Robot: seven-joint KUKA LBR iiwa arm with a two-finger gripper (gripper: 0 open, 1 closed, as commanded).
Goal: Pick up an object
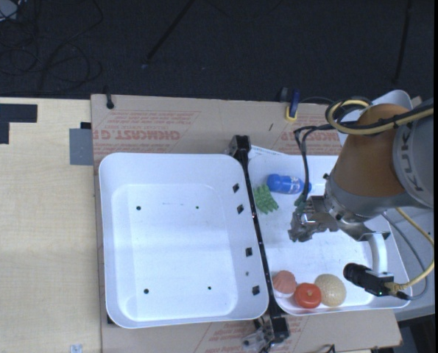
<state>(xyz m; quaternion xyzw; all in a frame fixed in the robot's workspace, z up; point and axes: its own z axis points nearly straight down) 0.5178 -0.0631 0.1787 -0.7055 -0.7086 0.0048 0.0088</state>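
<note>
camera view: the gripper [301,230] hangs in mid right bin [329,256]; its grip cannot be told. a descent here likely meets bare floor, the green toy [265,198] and blue object [283,184] lying toward the far edge.

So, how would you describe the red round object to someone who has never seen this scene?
Look at the right white bin, the one under the grey and orange arm, and go to its near edge. Three small round objects lie there in a row: a pale pink one, a red one and a cream one. The red one is in the middle, and it is the only bright red object.
</note>
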